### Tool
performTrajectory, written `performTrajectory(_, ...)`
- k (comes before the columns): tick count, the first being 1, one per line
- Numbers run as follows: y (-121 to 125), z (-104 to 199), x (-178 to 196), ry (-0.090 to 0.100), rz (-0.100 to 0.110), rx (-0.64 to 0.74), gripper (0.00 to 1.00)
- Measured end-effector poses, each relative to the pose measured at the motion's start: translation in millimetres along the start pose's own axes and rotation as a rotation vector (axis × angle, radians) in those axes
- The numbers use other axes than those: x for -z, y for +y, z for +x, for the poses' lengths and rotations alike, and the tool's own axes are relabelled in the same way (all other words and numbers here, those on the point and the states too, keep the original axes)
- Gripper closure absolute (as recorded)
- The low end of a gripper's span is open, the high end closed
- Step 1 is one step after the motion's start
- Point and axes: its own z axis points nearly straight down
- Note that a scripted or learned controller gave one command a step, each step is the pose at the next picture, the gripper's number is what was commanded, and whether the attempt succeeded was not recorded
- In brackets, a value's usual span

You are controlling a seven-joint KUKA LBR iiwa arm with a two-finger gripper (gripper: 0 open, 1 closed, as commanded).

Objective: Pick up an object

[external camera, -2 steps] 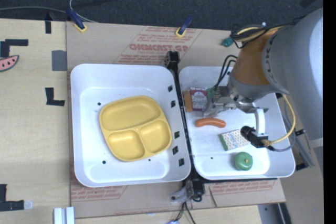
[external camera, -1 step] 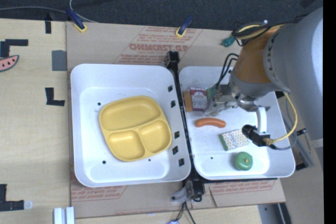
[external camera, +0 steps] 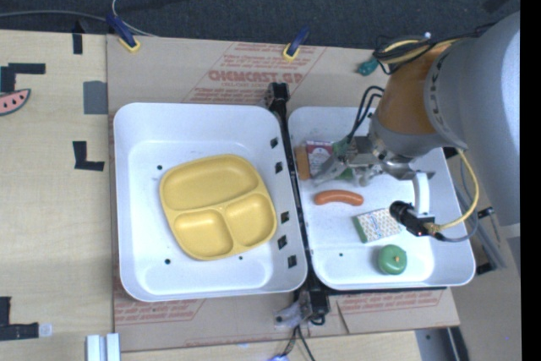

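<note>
In the right bin (external camera: pixel 448 270) lie a red-and-white packet (external camera: pixel 319 156) near the top left, an orange sausage (external camera: pixel 339 199) in the middle, a small green-and-white checked packet (external camera: pixel 377 225) and a green round fruit (external camera: pixel 391 259) toward the front. My gripper (external camera: pixel 345 167) is low over the bin's upper part, just right of the red-and-white packet and just above the sausage. The grey wrist with its orange band (external camera: pixel 414 97) hides the bin's back right part.
The left bin (external camera: pixel 135 182) holds a yellow divided plate (external camera: pixel 218 205). A black clip row (external camera: pixel 286 182) runs along the seam between the bins. Cables (external camera: pixel 461 207) loop beside the wrist over the right bin's right side.
</note>
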Motion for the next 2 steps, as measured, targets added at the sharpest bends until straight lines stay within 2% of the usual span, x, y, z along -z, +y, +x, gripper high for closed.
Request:
performTrajectory(1,-0.1,0.4,9.3,0.001,0.001,0.0,1.0)
performTrajectory(2,-0.1,0.4,9.1,0.001,0.001,0.001,0.0)
